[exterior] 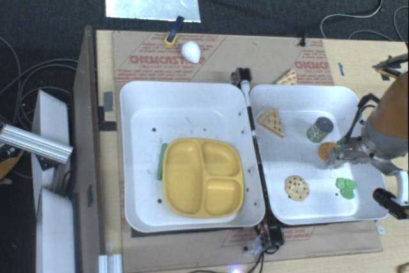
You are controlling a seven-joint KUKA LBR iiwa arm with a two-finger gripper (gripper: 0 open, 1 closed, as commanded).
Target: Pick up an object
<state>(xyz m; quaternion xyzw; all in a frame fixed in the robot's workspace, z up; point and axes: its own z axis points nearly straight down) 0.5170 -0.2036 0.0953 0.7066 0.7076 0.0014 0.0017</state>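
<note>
Nearest the camera, along the front of the right bin [307,217], sit a round speckled cookie [296,187] and a small green toy [346,187], both lying loose on the white floor. Just beyond them the gripper [337,155] is down low inside the bin, reaching in from the right, and its tip sits right against a small orange piece [327,151]. That orange piece looks like the target, lying mid-bin and a little right of centre. How far the end effector is spread I cannot tell; the hardware blurs into a dark cluster there, and nothing shows plainly clamped in it. My read: the approach is done, the grasp is unconfirmed, and the lift is all left to do, because the orange piece seems to rest on the bin floor.

As for its lie, the orange piece reads as roundish from here, with no clear long axis and no pointing end that I can make out.

Further back, a grey-topped can [319,128] stands just behind the orange piece, and a pizza slice toy [271,123] lies toward the bin's left wall. Over in the left bin [140,137], a yellow divided tray [203,176] takes up the front half.
</note>
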